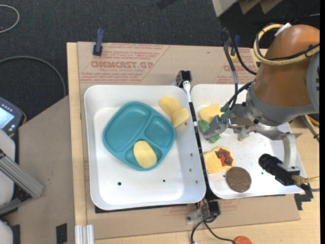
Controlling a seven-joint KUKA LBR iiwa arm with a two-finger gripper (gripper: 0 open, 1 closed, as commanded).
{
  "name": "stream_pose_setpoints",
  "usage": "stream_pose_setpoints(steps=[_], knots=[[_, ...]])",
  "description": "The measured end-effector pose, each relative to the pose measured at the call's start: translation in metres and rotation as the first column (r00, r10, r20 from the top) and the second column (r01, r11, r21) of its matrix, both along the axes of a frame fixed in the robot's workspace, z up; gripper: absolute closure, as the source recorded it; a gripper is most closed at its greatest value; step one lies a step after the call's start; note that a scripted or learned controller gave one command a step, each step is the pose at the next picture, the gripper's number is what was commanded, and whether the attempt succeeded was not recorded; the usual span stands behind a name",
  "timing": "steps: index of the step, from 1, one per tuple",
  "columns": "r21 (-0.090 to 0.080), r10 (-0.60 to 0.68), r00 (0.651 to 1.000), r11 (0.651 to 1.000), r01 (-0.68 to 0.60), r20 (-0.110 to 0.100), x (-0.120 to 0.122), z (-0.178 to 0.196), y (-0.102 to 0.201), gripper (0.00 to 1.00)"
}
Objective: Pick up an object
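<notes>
The grey two-finger gripper (219, 125), fingers' state unclear, hangs over a small green plastic piece (211, 131); crowding yellow food at twelve o'clock risks a snag.

Arm (284, 80) showing rounded grey housing, wide glossy orange band bulging above wrist. Yellow and black cables looping along orange section. Thin black cables trailing down toward wrist. Hand (219, 124) appearing as small grey metal assembly with dark parts; green detail showing near its tip, nature unclear.
</notes>
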State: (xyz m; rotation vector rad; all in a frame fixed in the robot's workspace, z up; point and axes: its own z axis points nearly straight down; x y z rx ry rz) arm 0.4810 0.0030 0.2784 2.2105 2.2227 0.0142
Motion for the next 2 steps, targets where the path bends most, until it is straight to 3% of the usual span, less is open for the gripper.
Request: stream_pose_setpoints(steps=[1, 2], knots=[[-0.007, -0.014, 1.0, 1.0, 0.014, 0.003, -0.001, 0.098, -0.094, 0.0], [-0.002, -0.01, 1.0, 1.0, 0.01, -0.017, 0.015, 0.023, -0.142, 0.0]])
